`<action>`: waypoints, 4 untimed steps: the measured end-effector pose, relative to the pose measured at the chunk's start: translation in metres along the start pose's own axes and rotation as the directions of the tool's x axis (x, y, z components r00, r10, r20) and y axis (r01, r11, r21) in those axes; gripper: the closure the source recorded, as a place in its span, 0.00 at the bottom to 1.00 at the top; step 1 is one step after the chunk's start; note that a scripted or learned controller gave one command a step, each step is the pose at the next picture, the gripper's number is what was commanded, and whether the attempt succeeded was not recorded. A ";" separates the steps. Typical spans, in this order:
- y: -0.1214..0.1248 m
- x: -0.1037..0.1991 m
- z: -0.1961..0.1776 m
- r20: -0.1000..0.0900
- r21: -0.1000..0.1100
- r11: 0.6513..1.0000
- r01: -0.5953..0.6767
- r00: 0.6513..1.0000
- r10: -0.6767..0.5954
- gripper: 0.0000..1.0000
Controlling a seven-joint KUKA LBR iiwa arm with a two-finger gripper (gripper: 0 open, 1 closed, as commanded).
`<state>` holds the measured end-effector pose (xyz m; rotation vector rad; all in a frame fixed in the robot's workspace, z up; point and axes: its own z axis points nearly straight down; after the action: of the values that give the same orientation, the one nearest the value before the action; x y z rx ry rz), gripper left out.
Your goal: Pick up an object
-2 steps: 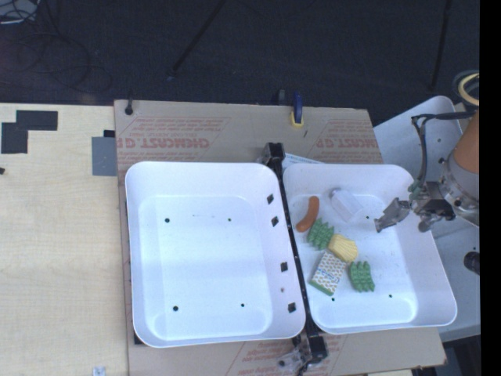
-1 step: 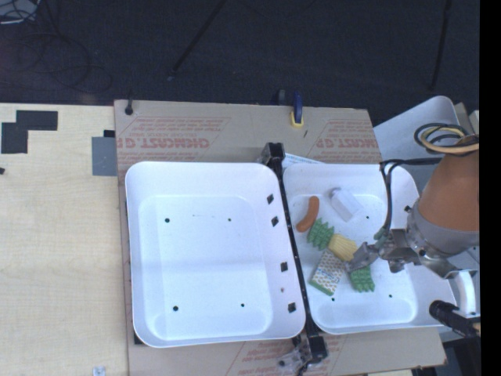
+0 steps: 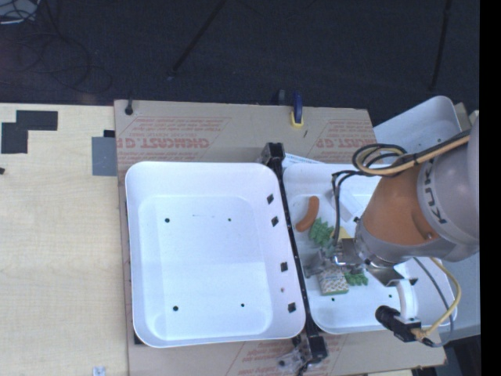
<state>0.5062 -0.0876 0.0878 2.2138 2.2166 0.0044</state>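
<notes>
Arm (image 3: 427, 210) is reaching in over the right bin (image 3: 352, 323), wrist low above the clutter near that bin's left wall. Pincer (image 3: 335, 266) sits right on top of the pile; can't tell from this angle whether it's apart, together, or clamped on anything, the wrist hides it. Candidates all in the right bin: an orange sausage-shaped piece (image 3: 307, 213) lying tilted toward the back, a green leafy piece (image 3: 320, 231) just beside it, and a small speckled block (image 3: 333, 283) touching the pincer's lower edge, with more green (image 3: 357, 277) next to it. Left bin (image 3: 203, 249) has nothing to go for. Judging by looks: all small and light, probably plastic toy food, stiff enough. Sausage is smooth and round, likely to squirt out; take it across the middle. Block has flat sides, the safer grab; pinch across opposite faces. Leafy bit is irregular, grip could slip off.
</notes>
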 end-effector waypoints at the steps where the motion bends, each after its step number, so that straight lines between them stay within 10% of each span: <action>1: 0.001 -0.002 -0.015 -0.002 -0.002 1.000 -0.006 1.000 0.006 1.00; 2: 0.017 0.086 -0.104 -0.009 0.003 1.000 0.009 1.000 -0.009 1.00; 3: -0.032 0.072 -0.099 -0.005 0.016 1.000 -0.003 1.000 0.003 1.00; 4: -0.005 0.108 -0.223 -0.006 -0.002 1.000 0.004 1.000 -0.004 1.00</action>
<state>0.4990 0.0214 0.3108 2.2109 2.2234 0.0141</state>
